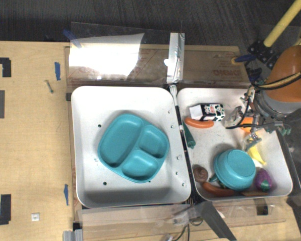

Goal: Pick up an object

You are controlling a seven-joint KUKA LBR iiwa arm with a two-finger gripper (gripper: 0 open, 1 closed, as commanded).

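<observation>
Reaching: you have the arm [286,79] in from the right, over the upper right part of the right bin [210,97], so I judge this as the approach step, with nothing lifted yet.
Gripper: the gripper [251,122] sits low near the bin's right wall, amid wires and small orange parts; you cannot tell from this view how its fingers stand, and nothing shows between them.
Nearest candidate: a yellow piece [256,152] lies just below the gripper, close against the teal bowl [235,168].
Other candidates: an orange carrot-like piece [199,123] and a small black-and-white carton [209,111] lie to the gripper's left, near the bin's upper left corner; a purple item [263,181] lies at the lower right, beside the bowl; a brown round piece [199,173] and a reddish-brown piece [215,189] lie along the lower edge.
Left bin: the left bin [90,104] carries a teal divided plate [134,146], well apart from the gripper.
Next move: you need to settle on one thing, centre over it and descend; the yellow piece looks closest, but the crowding against the bowl calls for a careful line.
Risk: a clipped bowl rim could shove the pile aside.
</observation>
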